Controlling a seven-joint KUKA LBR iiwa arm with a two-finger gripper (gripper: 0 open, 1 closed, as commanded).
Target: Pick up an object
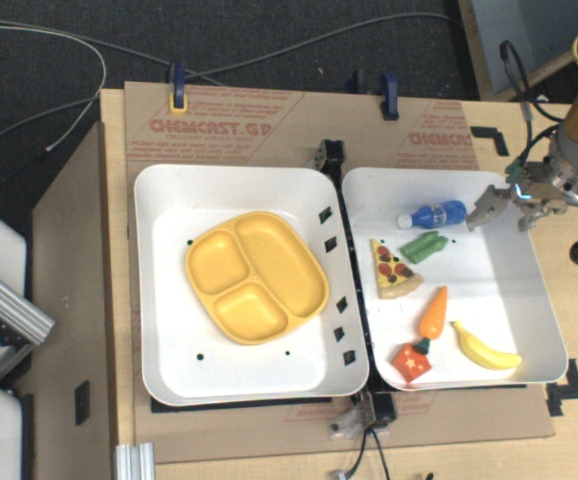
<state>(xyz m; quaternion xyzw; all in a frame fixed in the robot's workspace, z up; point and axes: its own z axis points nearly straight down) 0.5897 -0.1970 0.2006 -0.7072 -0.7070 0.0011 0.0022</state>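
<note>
The right bin (pixel 529 278) holds several toys: a blue bottle (pixel 433 214), a green pickle-like piece (pixel 424 247), a pizza slice (pixel 393 267), a carrot (pixel 433 311), a strawberry (pixel 412 361) and a banana (pixel 485 349). My gripper (pixel 505 208) hangs over the bin's upper right corner, open, with its two grey fingers spread wide and nothing between them. The blue bottle lies just left of the left finger, apart from it.
The left bin (pixel 159 268) bears a yellow divided plate (pixel 256 276). Clamps (pixel 178 88) hold the cardboard sheet at the back. A divider with black clips (pixel 341 268) runs between the bins. Cables cross the dark floor behind.
</note>
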